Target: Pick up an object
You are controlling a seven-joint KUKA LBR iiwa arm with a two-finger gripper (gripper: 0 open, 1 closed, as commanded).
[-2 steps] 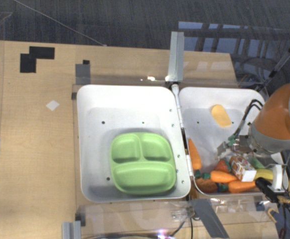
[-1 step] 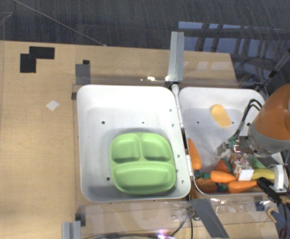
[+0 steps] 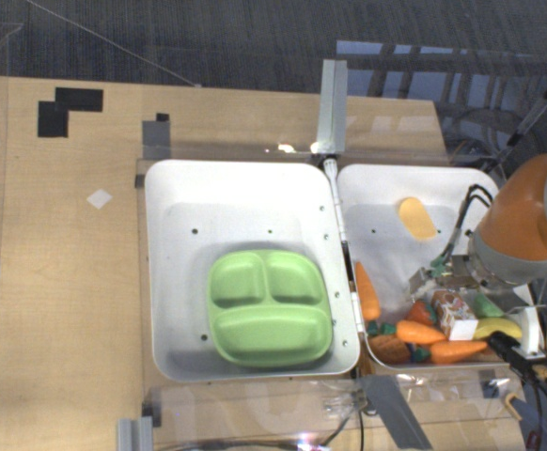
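Toy foods lie in the right bin [image 3: 386, 195]. A yellow-orange oval piece [image 3: 417, 218] rests alone near its back. One carrot [image 3: 367, 295] lies along the left wall. A heap fills the front: two more carrots [image 3: 420, 333] [image 3: 458, 350], a yellow banana [image 3: 499, 328], a white box [image 3: 461, 327], a brown piece [image 3: 393, 349] and a green piece [image 3: 486, 303]. My gripper [image 3: 441, 282] hangs low over the heap's back edge, just above a red-brown item [image 3: 443, 305]. Its tips are lost against the clutter, and I see nothing lifted.
The left bin [image 3: 189, 205] holds a green divided plate [image 3: 269, 306] toward its front. A metal post [image 3: 332, 101] stands behind the wall shared by the bins. My arm's orange band [image 3: 527, 222] covers the right bin's right side.
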